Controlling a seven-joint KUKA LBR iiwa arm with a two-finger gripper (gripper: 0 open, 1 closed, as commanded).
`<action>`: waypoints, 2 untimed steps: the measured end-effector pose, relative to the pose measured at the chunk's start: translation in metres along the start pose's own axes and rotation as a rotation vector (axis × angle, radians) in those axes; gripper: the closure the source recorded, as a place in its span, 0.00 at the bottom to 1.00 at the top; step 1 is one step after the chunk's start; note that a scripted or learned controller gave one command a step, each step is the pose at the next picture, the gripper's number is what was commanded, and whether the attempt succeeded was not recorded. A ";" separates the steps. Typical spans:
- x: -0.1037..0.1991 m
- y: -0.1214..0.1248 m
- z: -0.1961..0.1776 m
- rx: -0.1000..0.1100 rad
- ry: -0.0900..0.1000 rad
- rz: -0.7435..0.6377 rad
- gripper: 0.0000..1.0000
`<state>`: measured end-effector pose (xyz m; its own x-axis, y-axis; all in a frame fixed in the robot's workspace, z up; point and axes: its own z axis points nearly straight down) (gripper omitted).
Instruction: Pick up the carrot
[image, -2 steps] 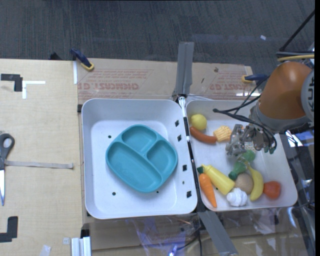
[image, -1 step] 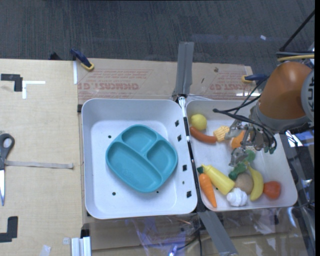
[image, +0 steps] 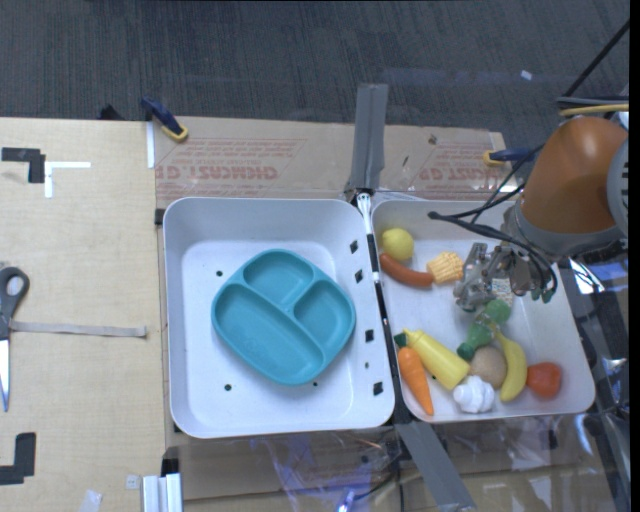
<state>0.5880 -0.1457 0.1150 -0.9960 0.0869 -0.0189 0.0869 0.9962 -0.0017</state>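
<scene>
Here the hand (image: 487, 285) hovers over the right bin's (image: 565, 405) clutter, grip state unclear; the carrot (image: 415, 381) lies untouched near-left.

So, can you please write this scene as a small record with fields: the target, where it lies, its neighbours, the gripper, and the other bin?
target: carrot
target place: right bin, near corner beside the divider, lying flat
neighbours: yellow squeeze bottle just to its right; garlic further right
gripper: gripper over the middle of the right bin, away from the carrot, nothing seen between its fingers
other items nearby: lemon, sausage, corn, banana, tomato
left bin: left bin holds a blue divided plate
task state: carrot not yet picked
</scene>
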 end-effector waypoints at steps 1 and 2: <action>0.000 0.000 0.000 0.000 0.000 0.000 0.00; -0.017 -0.016 0.022 0.001 0.013 0.296 0.00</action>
<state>0.6042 -0.1632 0.0935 -0.9275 0.3737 -0.0057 0.3737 0.9275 0.0006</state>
